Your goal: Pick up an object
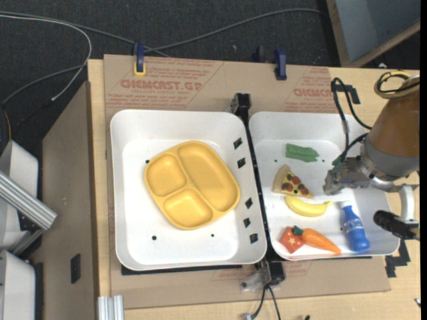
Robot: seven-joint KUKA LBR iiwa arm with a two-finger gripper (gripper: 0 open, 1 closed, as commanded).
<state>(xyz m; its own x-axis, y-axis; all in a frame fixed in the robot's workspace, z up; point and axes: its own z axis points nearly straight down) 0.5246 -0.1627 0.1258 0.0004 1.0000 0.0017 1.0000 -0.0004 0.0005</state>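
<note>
Two white bins were seen side by side: the left bin (127, 199) held a yellow divided plate (192, 184). The arm (393, 135) was reached over the right bin (267, 129), its gripper (337, 181) low near the bin's right side. A carrot (319, 241), banana (307, 207), pizza slice (291, 181), blue bottle (354, 228), green piece (302, 153) and red piece (291, 239) were laid in that bin.

Cardboard-topped bench (200, 79) with 2 white bins, left (127, 179) and right (267, 129), side by side.
</note>
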